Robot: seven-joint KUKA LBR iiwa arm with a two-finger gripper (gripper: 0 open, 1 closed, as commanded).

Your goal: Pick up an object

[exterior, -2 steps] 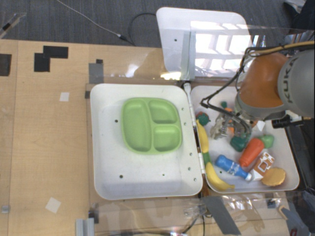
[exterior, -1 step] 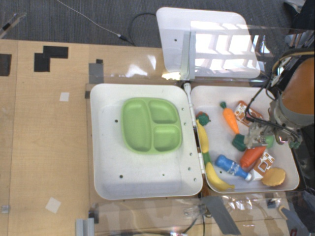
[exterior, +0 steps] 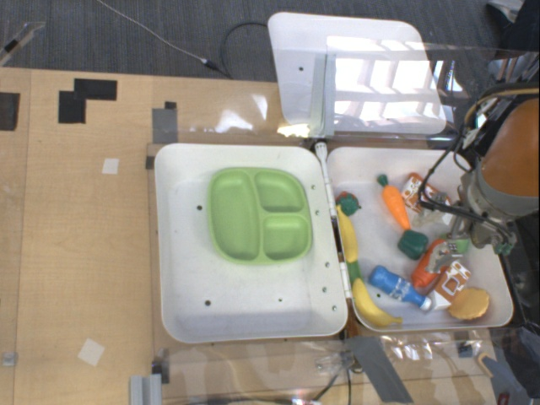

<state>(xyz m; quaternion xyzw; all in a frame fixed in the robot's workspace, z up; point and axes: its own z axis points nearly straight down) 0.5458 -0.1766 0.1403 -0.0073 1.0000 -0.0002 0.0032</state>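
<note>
The pincer [exterior: 450, 247] is being held low over the right bin [exterior: 504, 289]; open or closed cannot be told. Beside it, an orange toy [exterior: 426, 267] is being crowded by a green block [exterior: 413, 244], so two toys may be caught or pushed away.

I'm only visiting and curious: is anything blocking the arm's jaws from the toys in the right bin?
Nothing visible does. The gripper sits low among them, beside the dark green block and an orange-red toy; neighbouring toys crowd close.
</note>
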